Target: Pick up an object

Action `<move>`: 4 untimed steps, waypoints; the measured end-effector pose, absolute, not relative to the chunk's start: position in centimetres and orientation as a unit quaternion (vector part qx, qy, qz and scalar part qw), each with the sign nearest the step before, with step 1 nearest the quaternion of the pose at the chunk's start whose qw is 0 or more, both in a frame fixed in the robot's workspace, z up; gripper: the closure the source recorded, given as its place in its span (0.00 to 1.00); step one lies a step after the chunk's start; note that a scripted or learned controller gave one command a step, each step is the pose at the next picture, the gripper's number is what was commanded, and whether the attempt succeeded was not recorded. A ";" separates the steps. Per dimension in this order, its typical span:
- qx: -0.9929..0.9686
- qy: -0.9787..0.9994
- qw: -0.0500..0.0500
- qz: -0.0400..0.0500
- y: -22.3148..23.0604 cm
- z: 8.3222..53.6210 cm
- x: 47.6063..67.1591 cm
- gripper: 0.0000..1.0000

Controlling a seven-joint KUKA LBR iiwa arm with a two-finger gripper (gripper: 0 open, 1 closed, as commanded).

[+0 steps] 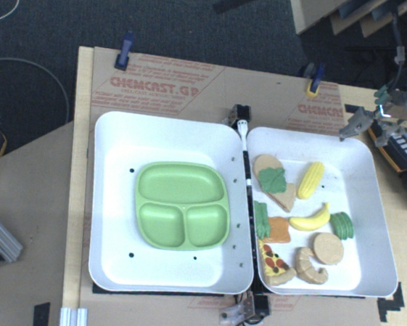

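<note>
Yellow plastic corn (310, 179) lies below the tool (365, 124), well apart. It looks light, hard and smooth; grab its middle. Whether the tool is open, I cannot tell.

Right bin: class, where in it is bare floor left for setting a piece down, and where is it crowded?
Right bin: bare along the far edge above the corn and down the right side past the banana. Crowded toward the near-left, around the pizza slice and croissant.

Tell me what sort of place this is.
Most likely a robotics lab bench: two white bins clamped onto a board, toy food such as a banana and corn, and a gripper at the right edge.
</note>
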State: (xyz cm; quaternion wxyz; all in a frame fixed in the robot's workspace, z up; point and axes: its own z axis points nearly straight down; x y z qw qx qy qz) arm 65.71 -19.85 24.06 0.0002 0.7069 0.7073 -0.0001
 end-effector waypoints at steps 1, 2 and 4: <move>0.704 0.710 -0.008 -0.002 -10.2 11.5 63.4 0.00; 0.708 0.706 0.003 0.006 -9.4 9.0 59.2 0.00; 0.707 0.707 -0.001 0.000 -9.3 8.6 56.5 1.00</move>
